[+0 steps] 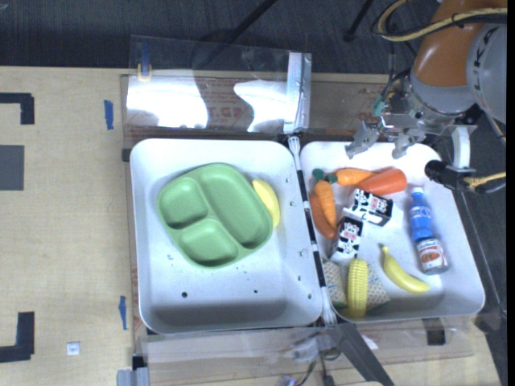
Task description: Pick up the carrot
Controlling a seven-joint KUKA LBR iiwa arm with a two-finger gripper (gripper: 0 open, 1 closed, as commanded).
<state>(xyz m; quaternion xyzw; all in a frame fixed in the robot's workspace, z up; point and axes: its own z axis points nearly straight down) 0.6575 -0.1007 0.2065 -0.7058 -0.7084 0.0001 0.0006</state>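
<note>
- Pale wooden bench top (64,240) spreads far left of the claw, marked with black tape.
- Dark carpeted floor (161,6) lies beyond, crossed by black stand legs.

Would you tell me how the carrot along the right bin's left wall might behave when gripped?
The carrot looks like smooth, rigid toy plastic, so probably light and somewhat slippery. Its tapered, rounded body may roll or squirt from the gripper. The second carrot and cow-print box crowd it.
</note>
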